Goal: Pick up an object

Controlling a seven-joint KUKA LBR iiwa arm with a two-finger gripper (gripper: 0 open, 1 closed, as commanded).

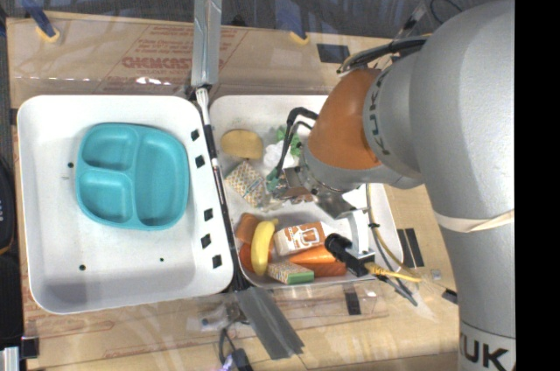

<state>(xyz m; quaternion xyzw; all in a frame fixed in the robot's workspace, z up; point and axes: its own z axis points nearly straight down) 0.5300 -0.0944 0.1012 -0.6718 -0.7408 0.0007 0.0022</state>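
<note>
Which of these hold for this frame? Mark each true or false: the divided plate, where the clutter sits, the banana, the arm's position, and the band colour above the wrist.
1. The teal divided plate lies in the left bin. True.
2. The banana lies on that plate. False: it is in the right bin, near the orange carton.
3. The arm reaches over the right bin. True.
4. The band above the wrist is blue. False: the band is orange.

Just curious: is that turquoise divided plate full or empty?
Empty: the turquoise divided plate shows bare compartments, lying flat in the left bin.
</note>
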